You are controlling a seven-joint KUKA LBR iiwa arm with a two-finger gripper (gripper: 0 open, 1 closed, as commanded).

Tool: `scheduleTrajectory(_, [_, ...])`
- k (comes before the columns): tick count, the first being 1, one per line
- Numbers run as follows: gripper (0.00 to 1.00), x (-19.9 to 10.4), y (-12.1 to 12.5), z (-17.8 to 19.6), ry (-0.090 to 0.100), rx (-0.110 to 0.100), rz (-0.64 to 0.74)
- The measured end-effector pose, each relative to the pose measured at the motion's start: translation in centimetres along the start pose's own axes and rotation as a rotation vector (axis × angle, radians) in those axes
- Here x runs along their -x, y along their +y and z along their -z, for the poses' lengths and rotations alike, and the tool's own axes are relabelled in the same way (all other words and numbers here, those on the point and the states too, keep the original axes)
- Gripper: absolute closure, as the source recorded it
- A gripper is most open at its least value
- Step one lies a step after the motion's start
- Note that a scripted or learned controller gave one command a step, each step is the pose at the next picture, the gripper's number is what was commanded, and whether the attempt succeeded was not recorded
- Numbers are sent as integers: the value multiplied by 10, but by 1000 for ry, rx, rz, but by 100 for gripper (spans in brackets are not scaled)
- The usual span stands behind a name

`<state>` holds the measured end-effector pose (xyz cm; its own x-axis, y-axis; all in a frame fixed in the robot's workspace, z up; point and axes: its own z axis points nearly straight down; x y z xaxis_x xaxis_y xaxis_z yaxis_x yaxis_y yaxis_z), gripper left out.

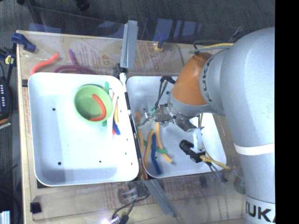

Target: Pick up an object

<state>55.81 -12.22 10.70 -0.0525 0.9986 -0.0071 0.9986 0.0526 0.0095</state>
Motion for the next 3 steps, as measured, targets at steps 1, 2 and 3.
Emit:
scheduleTrajectory(1, [100, 0, 0, 9, 1, -2, 2])
scheduleTrajectory(2, [0, 0, 0, 9, 1, -2, 3])
scheduleTrajectory(3, [0, -5, 35, -14, 1, -8, 23])
